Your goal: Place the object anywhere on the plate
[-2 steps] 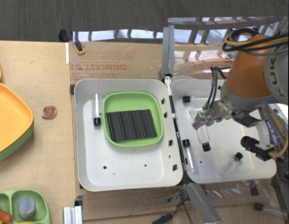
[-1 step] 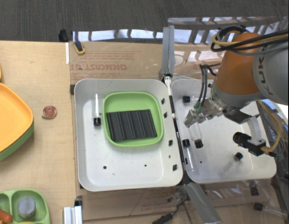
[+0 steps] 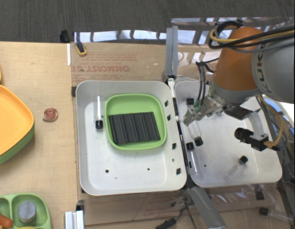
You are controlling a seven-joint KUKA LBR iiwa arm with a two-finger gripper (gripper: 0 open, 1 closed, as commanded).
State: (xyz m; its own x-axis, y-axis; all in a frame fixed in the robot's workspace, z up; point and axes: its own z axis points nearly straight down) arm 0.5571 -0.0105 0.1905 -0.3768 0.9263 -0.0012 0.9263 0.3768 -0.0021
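At the near left corner a green divided tray (image 3: 14, 200) held a grey disc (image 3: 26, 212). It sat on the wooden bench (image 3: 42, 171). Just beyond stood the 2 white bins, touching along their inner edges.

In the left bin (image 3: 128, 180) a green plate (image 3: 135, 99) lay toward the far side. A dark ridged slab (image 3: 136, 127) rested flat on the plate, wholly inside its rim. A white marker (image 3: 98, 112) with a black cap lay on the bin floor just left of the plate, apart from it.

The right bin (image 3: 218, 178) held several small black-capped pieces, 1 of them (image 3: 242, 160) near its middle. The gripper (image 3: 191, 117) hung over this bin's left side, near the shared edge and well apart from the slab. Whether it was released or clenched could not be told.

To the left, a stack of yellow plates (image 3: 11, 123) lay on the bench beside a small red knob (image 3: 50, 113). Farther back, the arm's orange band (image 3: 235, 61) rose above the right bin, and brown cardboard (image 3: 109, 68) lay behind the left bin.
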